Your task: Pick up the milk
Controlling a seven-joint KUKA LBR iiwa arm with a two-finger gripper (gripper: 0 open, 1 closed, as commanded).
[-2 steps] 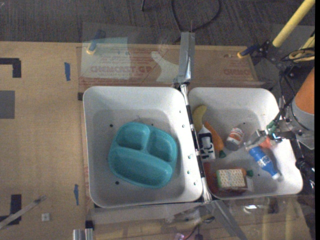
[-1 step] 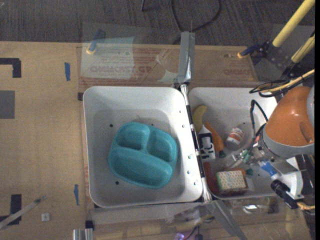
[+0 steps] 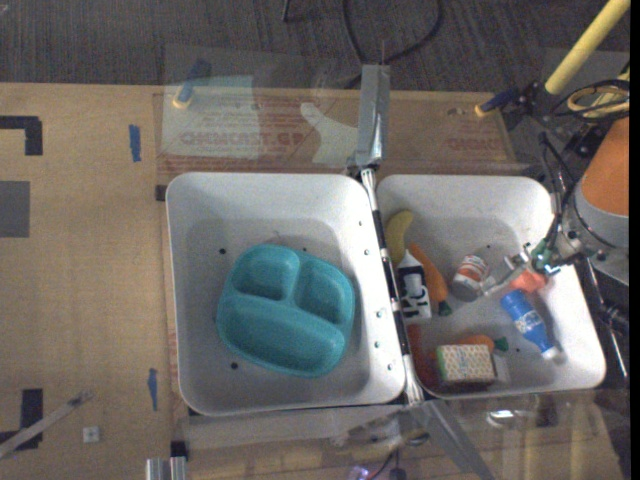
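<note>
White milk: carton [image 3: 413, 290] lies against the divider [image 3: 372, 193], at the right bin's [image 3: 580, 363] left wall, untouched.
Progress: nothing lifted; reach and grasp remain (my judgement).
Gripper [image 3: 520, 264]: far from the divider, near the right wall; opening unclear, nothing visibly held.
Surface: plywood bench [image 3: 80, 268], blue tape.
Room: dark carpet [image 3: 150, 8] beyond.

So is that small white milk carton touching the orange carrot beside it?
Touching, it seems: in the camera view the white milk carton lies against the orange carrot, no gap between them.
</note>
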